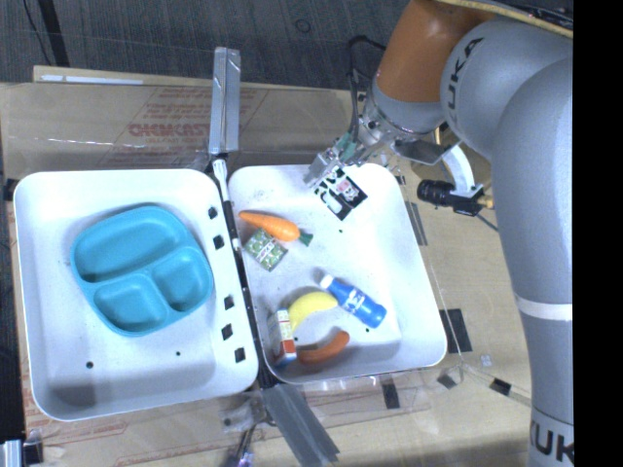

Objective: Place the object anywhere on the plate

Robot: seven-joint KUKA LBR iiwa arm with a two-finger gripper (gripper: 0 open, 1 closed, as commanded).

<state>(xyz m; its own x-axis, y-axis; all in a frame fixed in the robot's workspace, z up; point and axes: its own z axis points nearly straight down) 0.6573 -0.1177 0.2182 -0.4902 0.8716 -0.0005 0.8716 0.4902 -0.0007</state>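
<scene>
I cannot tell what the gripper (329,168) is doing, above the right bin's (414,290) far edge. The carrot (270,225) lies free there; I should descend straight, then cross to the plate (141,266).

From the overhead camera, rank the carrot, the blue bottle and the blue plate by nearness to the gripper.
1. Carrot, upper left of the right bin, nearest the gripper.
2. Blue bottle, lower in the right bin.
3. Blue plate, in the left bin, farthest.
</scene>
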